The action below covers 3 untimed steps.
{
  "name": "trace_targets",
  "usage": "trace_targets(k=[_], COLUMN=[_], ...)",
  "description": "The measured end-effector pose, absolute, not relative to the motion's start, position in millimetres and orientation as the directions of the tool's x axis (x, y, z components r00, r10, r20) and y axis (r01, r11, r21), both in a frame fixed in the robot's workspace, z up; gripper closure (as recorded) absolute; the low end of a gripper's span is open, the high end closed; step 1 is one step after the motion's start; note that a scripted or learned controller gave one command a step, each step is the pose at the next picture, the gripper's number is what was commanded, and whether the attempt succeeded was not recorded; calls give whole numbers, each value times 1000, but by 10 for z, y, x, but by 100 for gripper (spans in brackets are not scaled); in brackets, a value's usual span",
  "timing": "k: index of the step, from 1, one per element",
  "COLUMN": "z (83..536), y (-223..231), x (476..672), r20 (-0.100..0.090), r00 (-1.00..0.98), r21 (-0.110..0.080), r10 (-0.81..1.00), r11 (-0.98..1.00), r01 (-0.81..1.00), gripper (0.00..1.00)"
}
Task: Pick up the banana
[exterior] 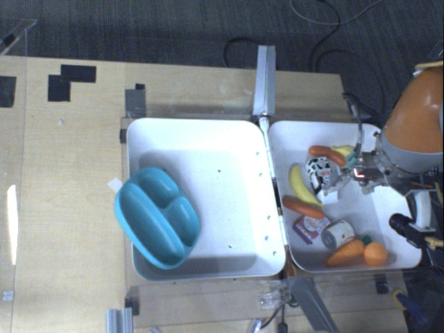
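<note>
Dark carpet lay behind the bench (62,186), where 2 white bins sat side by side. I saw the banana (300,184) lying flat in the right bin (388,207), near its left wall, just above a sausage (303,207) and beside a black-and-white toy (320,170). My gripper (347,173) hung low over that toy, right of the banana; I could not tell how it was set. I judged it should shift left and straddle the banana's middle.

right bin (392,207): banana (300,184) beside hot dog (303,207) | tool (335,177) near banana | left bin (208,137): blue dish (157,216)
</note>
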State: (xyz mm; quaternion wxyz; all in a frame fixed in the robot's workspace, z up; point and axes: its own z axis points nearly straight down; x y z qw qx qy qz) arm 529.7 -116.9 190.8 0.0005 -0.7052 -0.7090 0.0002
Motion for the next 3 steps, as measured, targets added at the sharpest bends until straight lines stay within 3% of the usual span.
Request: trace_targets(k=[1, 2, 3], z=[914, 856, 967], y=[-1883, -1595, -1572], x=[5428, 6534, 6574], r20=[1, -1, 0], r00=[135, 168, 158], r21=[1, -2, 7], r10=[991, 986, 987], r11=[-135, -168, -158], r01=[991, 986, 987], gripper=[0, 0, 100])
